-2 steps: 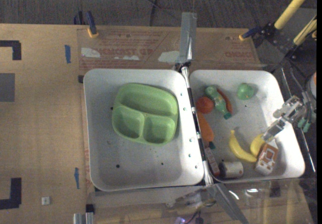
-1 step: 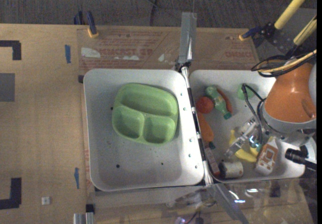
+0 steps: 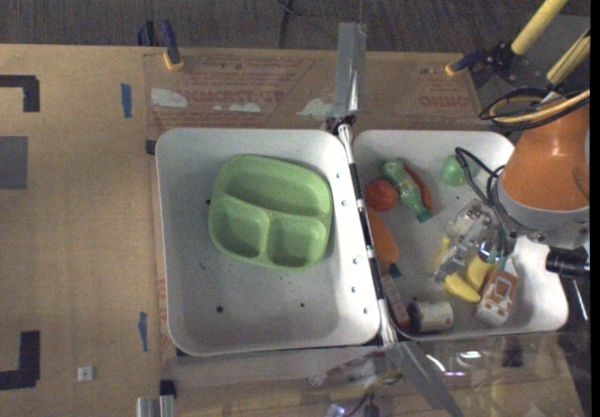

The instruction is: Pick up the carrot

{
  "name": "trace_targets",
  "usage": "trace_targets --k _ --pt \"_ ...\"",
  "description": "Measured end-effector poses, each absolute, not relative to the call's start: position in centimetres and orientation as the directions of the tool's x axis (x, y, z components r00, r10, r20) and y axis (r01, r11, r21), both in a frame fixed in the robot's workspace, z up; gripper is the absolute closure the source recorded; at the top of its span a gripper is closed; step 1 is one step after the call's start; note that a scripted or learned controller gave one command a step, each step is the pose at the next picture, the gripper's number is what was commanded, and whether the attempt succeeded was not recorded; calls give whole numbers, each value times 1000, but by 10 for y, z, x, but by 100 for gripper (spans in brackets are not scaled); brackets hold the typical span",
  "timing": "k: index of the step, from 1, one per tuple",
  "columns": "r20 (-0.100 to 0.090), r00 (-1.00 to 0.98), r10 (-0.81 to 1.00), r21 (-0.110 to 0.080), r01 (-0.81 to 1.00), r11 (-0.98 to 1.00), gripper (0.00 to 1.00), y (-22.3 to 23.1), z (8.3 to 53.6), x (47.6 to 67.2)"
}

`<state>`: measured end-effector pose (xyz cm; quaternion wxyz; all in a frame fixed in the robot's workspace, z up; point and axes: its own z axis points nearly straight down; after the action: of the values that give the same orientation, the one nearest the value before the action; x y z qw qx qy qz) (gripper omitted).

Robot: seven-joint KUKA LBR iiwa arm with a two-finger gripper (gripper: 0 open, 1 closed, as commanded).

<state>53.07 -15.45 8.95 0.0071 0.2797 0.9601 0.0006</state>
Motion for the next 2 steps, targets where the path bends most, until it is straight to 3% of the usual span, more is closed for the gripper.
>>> trace_targets --k 1,2 --pt "-1 -825 565 2 565 825 0 -112 159 480" --pt "-6 -962 273 2 273 962 0 -99 108 491"
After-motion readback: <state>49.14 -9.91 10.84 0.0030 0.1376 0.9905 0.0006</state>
